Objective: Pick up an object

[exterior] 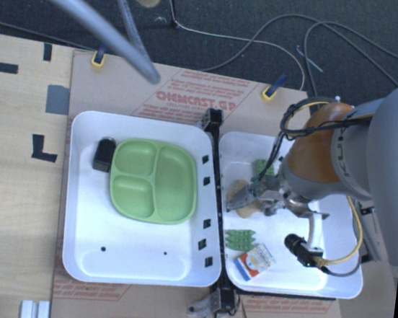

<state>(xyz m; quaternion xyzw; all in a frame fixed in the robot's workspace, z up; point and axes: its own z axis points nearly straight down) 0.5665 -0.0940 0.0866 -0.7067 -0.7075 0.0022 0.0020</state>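
Grey end effector is low in the right bin, near its left wall; its grip I cannot tell, nothing lifted yet.

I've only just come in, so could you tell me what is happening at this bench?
The arm reaches from the right into the right bin, its pincer low over a small tan object by the divider. A green toy and a small card lie nearby. The left bin holds a green tray and a black block.
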